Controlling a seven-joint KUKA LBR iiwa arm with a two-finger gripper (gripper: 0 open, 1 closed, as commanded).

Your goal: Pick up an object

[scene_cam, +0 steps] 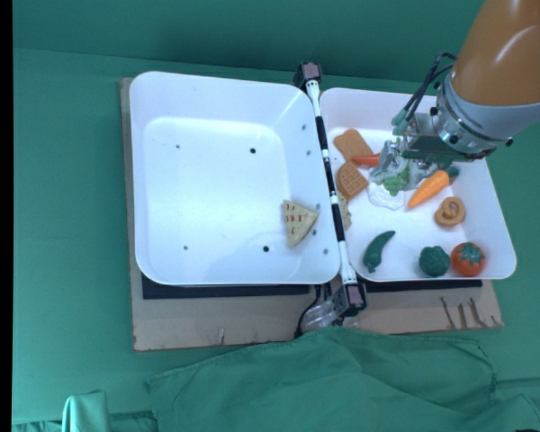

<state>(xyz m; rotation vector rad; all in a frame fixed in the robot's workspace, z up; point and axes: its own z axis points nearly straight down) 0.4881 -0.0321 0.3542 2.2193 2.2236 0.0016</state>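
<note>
roughly at the middle of the right bin (499,241), a small green leafy piece (396,184) lies on a pale, clear-looking scrap (385,196), right under the gripper (394,162). the gripper sits low over it, tip just above or touching the leafy piece; can't tell which. finger state: cannot tell, the metal parts blur together from this angle, and no object is clearly seen between them.

just right of the leafy piece, an orange carrot (429,188) lies slanted, its top end under the wrist. left of the gripper a thin red piece (364,160), looks like a chili, is near a tan flat cracker-like slab (352,143). below that a round waffle (351,179) is near the divider. further down: brown pretzel (450,211), green pepper (377,250), broccoli (434,261), tomato (469,258) along the near edge.

grey arm with orange band (508,34) comes in from upper right.

left bin (162,97) holds a waffle wedge (297,221) near its right wall. black-and-white striped bar (328,174) runs between the bins. both bins sit on cardboard (189,331) on the green-covered desk (63,196); crumpled green cloth (342,385) at the front.
</note>
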